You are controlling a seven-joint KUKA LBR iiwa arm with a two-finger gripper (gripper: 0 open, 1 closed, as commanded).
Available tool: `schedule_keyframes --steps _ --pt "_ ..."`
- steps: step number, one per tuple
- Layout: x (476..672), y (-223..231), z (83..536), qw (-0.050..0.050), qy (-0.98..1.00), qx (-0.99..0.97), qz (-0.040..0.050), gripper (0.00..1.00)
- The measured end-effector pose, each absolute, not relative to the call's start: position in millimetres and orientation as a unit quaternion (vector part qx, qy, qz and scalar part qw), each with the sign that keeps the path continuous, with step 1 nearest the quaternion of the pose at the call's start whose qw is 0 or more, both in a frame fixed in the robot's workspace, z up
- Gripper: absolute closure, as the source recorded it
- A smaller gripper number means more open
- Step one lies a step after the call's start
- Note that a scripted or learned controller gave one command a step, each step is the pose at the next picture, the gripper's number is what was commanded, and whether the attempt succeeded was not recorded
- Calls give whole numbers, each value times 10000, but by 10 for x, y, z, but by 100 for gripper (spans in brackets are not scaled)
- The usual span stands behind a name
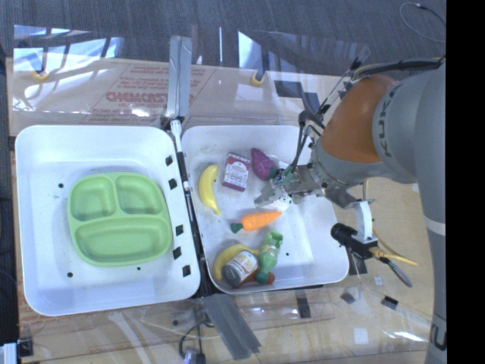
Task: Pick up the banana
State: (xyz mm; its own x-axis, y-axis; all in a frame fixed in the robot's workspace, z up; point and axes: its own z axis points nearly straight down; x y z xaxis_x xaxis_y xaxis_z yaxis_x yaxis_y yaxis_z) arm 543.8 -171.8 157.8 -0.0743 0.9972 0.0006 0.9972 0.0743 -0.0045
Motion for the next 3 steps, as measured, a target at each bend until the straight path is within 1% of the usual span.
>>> schedule_keyframes --steps 1,2,3 --pt "5446 -1188 1006 -107 -6760 -7368 -53 0" --pt "5382 -1162 922 -2 -6760 -7369 5 0" --pt "6029 -902 922 7 -7346 -6785 3 0"
